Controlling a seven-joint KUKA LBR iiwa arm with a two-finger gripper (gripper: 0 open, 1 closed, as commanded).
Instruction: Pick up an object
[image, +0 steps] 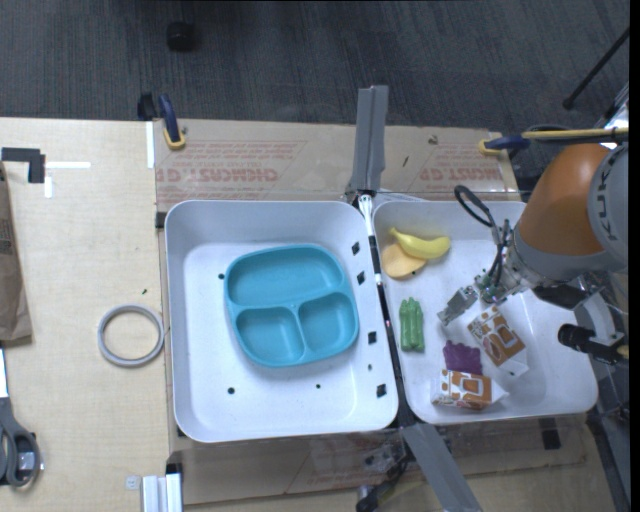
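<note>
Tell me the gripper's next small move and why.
Probably lower straight down a little. The gripper sits in the right bin beside the brown-and-white carton, above the purple item, with nothing visibly between its fingers, so no object looks picked yet.

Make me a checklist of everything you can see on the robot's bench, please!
Surface: tan bench bearing two white bins, left bin and right bin.
Job's things: in the right bin, banana, green piece, purple piece, two orange-and-white packets.
Clutter: blue divided tray in the left bin; grey ring and scissors on the bench.
Grippers: gripper low over the right bin, fingers unclear.
Cables: black cable by the wrist.
Surroundings: dark floor.
</note>
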